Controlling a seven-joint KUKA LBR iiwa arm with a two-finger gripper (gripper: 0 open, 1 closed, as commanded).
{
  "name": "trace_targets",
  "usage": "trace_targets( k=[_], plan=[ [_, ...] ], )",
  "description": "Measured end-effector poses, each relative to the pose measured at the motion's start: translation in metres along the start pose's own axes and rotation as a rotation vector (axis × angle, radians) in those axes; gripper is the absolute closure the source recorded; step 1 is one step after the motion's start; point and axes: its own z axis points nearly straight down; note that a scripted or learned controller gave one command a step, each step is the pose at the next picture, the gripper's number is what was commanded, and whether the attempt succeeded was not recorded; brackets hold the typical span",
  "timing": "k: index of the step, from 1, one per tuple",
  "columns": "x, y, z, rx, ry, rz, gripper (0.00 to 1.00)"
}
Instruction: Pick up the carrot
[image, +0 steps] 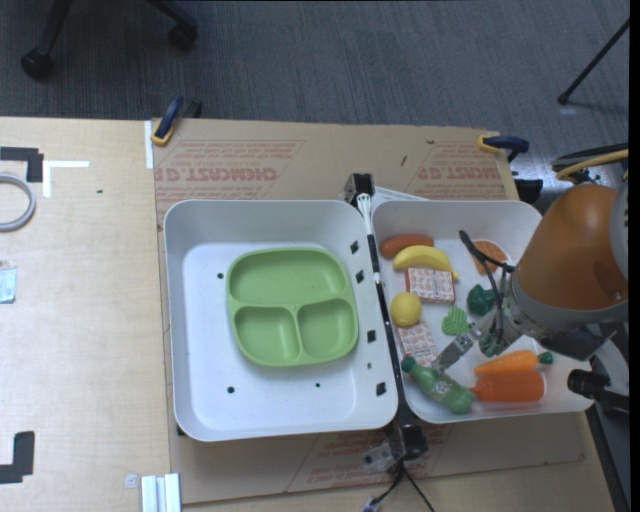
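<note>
Right bin (520, 212) on the worktop (80, 380): carrot (510, 362) lies on its side at the bin's 5 o'clock, leafy end pointing to 3 o'clock, resting on an orange block (510, 387). The tool (462, 347) hangs low just at the carrot's 9 o'clock, between it and the green bottle (440, 386); whether its jaws are parted cannot be told, and nothing is seen in its grip. Banana (424, 259) and sausage (406, 243) sit at the bin's 11 o'clock, lemon (405, 308) at 9 o'clock. Left bin (190, 330) carries a green divided plate (292, 305).
</note>
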Motion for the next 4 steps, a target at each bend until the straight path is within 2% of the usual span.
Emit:
trace_targets(
  k=[1,2,3,4],
  plan=[
    [0.027,0.063,-0.064,-0.001,-0.001,-0.064,0.00],
    [0.013,0.018,-0.058,0.001,0.000,-0.086,0.00],
    [-0.080,0.009,-0.136,-0.001,-0.003,-0.468,0.00],
    [-0.022,-0.016,0.008,0.001,0.003,-0.608,0.00]
  ],
)
